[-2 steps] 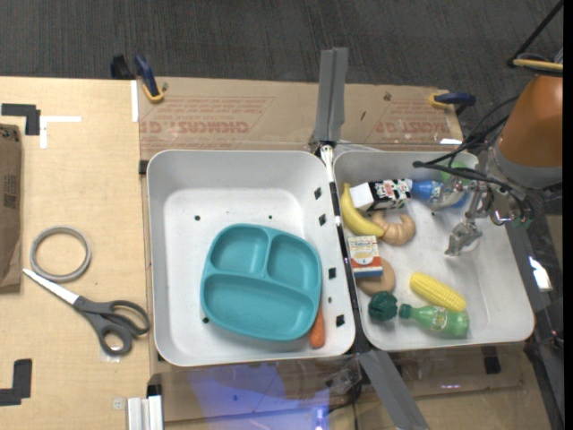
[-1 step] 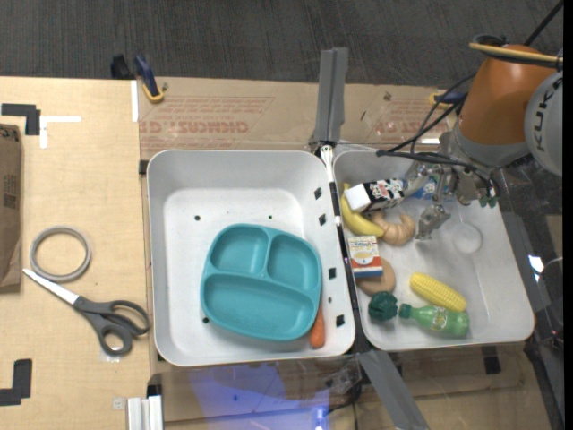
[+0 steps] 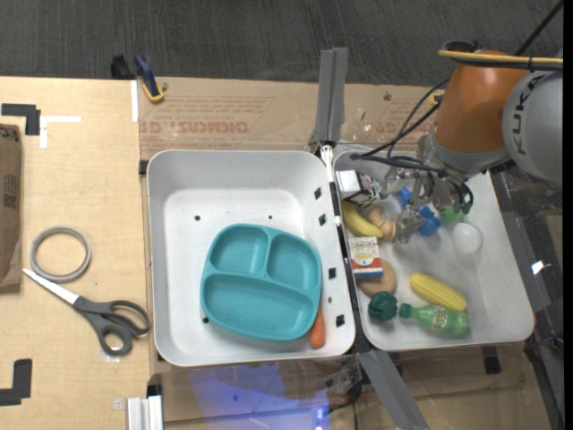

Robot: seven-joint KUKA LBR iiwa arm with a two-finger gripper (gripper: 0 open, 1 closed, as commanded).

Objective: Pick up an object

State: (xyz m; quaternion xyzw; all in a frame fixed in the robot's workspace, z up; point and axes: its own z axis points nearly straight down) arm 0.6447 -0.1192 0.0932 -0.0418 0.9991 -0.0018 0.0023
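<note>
many small things crowd the right bin [image 3: 501,330]; the claw [image 3: 414,215] hangs low among them near the banana [image 3: 361,221], its state i cannot tell. it may catch two things, or nothing.

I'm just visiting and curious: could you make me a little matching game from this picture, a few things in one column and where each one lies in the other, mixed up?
Things:
1. teal divided plate
2. scissors
3. corn cob
4. roll of tape

Places:
A. on the bench, just above the scissors in the view
B. in the right bin, above the green bottle
C. in the left bin
D. on the wooden bench, left of the bins, nearest the view's bottom

Pairs: 1-C, 2-D, 3-B, 4-A
</note>
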